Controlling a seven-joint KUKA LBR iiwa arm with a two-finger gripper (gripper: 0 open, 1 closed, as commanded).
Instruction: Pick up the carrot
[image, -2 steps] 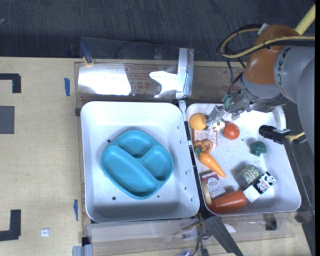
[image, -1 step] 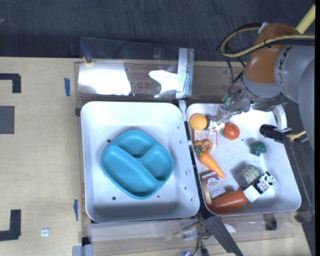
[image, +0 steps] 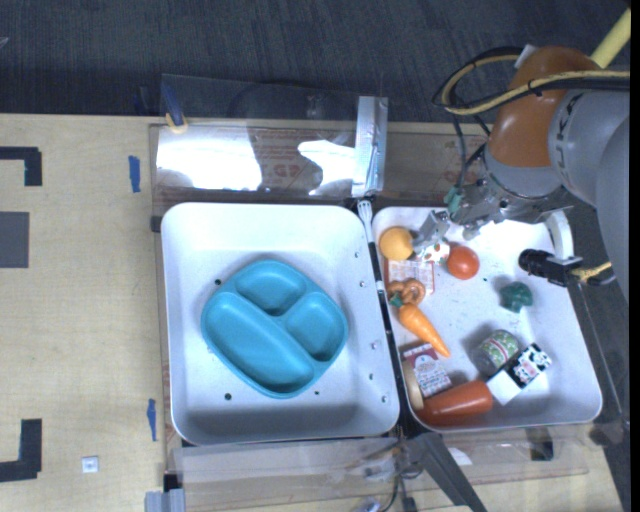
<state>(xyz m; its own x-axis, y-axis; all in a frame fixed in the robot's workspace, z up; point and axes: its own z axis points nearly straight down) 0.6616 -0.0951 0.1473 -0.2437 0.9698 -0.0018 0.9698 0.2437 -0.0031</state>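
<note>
Presently: carrot (image: 422, 327), lying slantwise at left side of right bin (image: 585, 385), just beside its wall, unheld. Gripper (image: 447, 225) hovers at far edge, apart from carrot, likely positioning; jaw state cannot be told. Blue tray (image: 272, 325) in left bin (image: 190, 250).

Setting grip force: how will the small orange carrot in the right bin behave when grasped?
The tapered orange carrot looks like moulded plastic, so probably stiff and light. Its rounded cone shape may roll or slip toward the narrow tip. It lies close to the bin's left wall, which could crowd a grasp.
</note>
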